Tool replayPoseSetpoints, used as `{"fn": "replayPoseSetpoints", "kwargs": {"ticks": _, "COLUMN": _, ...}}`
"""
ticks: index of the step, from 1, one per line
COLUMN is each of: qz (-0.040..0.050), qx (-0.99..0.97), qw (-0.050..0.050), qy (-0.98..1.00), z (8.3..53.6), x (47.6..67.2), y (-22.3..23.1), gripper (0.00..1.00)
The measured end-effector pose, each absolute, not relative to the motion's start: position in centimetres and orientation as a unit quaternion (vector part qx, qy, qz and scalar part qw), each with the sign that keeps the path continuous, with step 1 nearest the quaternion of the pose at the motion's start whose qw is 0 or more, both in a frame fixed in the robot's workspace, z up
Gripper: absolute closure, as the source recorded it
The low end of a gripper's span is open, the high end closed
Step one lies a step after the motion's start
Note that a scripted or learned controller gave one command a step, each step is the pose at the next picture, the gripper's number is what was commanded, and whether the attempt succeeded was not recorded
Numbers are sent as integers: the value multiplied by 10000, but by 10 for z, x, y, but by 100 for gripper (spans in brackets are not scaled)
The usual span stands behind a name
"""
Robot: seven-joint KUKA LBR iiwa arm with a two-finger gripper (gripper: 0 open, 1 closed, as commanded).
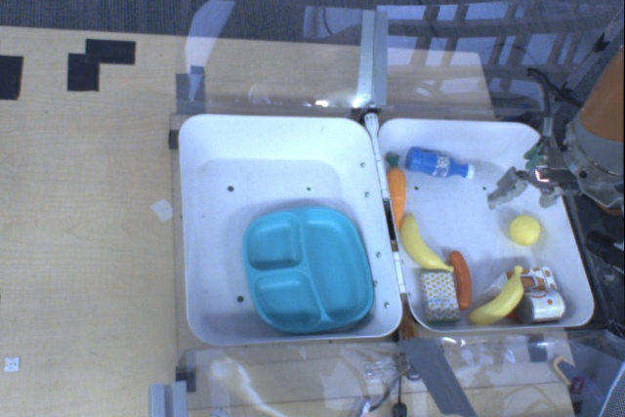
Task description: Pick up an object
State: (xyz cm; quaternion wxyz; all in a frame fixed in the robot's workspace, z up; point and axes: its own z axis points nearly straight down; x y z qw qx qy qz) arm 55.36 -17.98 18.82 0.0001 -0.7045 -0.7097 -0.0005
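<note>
Our gripper (522,186) hangs open-fingered above the lemon (525,229) near the right bin's (488,137) right edge: light, firm, rollable; we'd pinch its middle.

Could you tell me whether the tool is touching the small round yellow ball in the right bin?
Apart. The camera view shows bare white bin floor between the tool and the small round yellow ball, which lies below it in the image.

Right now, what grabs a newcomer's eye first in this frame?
The teal divided plate alone in the left bin. Then the right bin, crowded with a blue bottle, carrot, two bananas and a yellow ball. The gripper hangs above that ball.
</note>
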Motion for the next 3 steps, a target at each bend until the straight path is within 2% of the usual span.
{"fn": "replayPoseSetpoints", "kwargs": {"ticks": 1, "qz": -17, "qx": -6855, "qw": -18, "qy": -7281, "z": 92, "x": 495, "y": -204, "gripper": 0}}
{"fn": "replayPoseSetpoints", "kwargs": {"ticks": 2, "qz": -32, "qx": -6850, "qw": -20, "qy": -7285, "z": 100, "x": 497, "y": -203, "gripper": 100}}
{"fn": "replayPoseSetpoints", "kwargs": {"ticks": 3, "qz": -12, "qx": -6595, "qw": -23, "qy": -7517, "z": 235, "x": 496, "y": -162, "gripper": 100}}
